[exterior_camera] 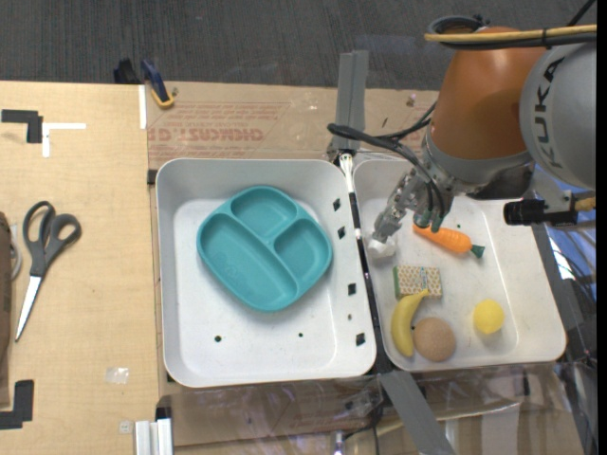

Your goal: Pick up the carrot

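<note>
Altogether one carrot (444, 240), one banana (406, 320), one lemon (488, 318), two bins (171, 282)

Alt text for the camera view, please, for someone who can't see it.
The arm's pincer hangs over the right bin just left of the carrot, with a banana, lemon and sponge nearer the camera. The left bin holds a teal plate.

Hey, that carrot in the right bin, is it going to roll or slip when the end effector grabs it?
The carrot looks like smooth, glossy toy plastic, so it is probably stiff, light and a bit slippery. Its round, tapered body lies flat on the bin floor, so a push may roll or swing it. The end effector is right beside it.
</note>
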Controlling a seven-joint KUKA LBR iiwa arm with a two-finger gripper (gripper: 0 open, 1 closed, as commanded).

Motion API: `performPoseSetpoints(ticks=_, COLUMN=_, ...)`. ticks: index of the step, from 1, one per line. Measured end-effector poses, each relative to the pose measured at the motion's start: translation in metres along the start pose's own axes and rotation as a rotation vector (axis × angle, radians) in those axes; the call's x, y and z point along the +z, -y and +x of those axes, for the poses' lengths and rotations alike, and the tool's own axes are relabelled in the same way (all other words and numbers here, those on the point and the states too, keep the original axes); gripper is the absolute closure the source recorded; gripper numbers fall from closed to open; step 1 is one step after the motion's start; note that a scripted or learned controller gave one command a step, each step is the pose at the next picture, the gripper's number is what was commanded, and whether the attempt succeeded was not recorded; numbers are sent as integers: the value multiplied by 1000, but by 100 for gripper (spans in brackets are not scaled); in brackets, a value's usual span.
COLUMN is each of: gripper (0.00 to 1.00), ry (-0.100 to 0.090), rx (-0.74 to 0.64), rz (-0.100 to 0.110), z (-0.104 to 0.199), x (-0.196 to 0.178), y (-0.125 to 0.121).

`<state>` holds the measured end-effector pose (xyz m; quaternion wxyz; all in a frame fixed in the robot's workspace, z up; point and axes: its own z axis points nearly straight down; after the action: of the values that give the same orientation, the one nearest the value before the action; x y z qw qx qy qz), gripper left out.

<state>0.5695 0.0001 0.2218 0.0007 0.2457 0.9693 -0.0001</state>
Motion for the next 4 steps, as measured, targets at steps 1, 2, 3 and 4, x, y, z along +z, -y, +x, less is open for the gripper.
performPoseSetpoints(ticks=1, gripper=100, ry=3, rx=-2, rz=1, z=-1, x=-9, y=0)
performPoseSetpoints(ticks=2, gripper=100, ry=5, rx=-5, rz=2, z=-2, x=-18, y=-1)
performPoseSetpoints(ticks=3, gripper=100, ry=1, rx=106, rz=0, z=48, x=-58, y=-14)
performPoseSetpoints(ticks=4, gripper=100, ry=-2, rx=-151, rz=1, z=98, x=-29, y=-3)
